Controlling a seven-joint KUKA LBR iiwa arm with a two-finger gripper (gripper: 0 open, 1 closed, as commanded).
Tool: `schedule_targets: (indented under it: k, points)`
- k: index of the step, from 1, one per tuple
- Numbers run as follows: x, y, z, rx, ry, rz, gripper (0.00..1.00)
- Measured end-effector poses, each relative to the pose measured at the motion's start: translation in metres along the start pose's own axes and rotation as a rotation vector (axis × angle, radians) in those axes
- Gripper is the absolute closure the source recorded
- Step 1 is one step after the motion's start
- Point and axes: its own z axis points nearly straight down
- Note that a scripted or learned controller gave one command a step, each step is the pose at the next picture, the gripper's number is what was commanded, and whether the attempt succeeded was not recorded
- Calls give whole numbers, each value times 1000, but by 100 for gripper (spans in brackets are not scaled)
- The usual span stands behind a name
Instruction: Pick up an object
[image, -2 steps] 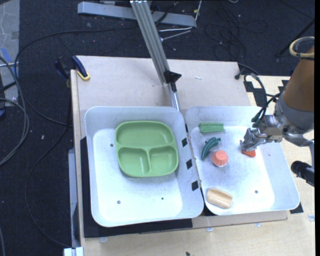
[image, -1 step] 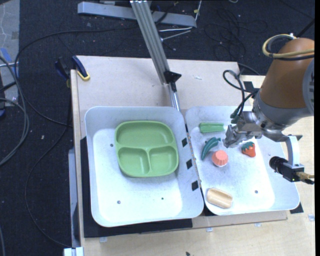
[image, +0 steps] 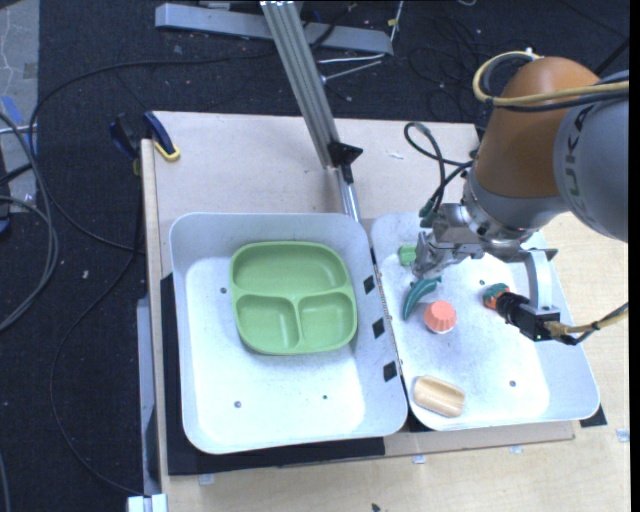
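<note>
Arm (image: 560, 130) cut off at right edge; wrist hides part of right bin (image: 520, 390).

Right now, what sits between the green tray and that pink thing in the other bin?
In the camera view, between the green tray and the pink thing run the two bins' adjoining rims, then a teal object lying just left of the pink one.

green tray (image: 294, 296); teal, orange, perhaps tan objects (image: 439, 396); white bins (image: 200, 400).
</note>
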Motion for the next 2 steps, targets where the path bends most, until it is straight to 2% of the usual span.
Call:
schedule_targets:
  k: [1,2]
  points:
    - [48,22,16,1,0,0,100]
    - [107,43,13,-1,2,-2,100]
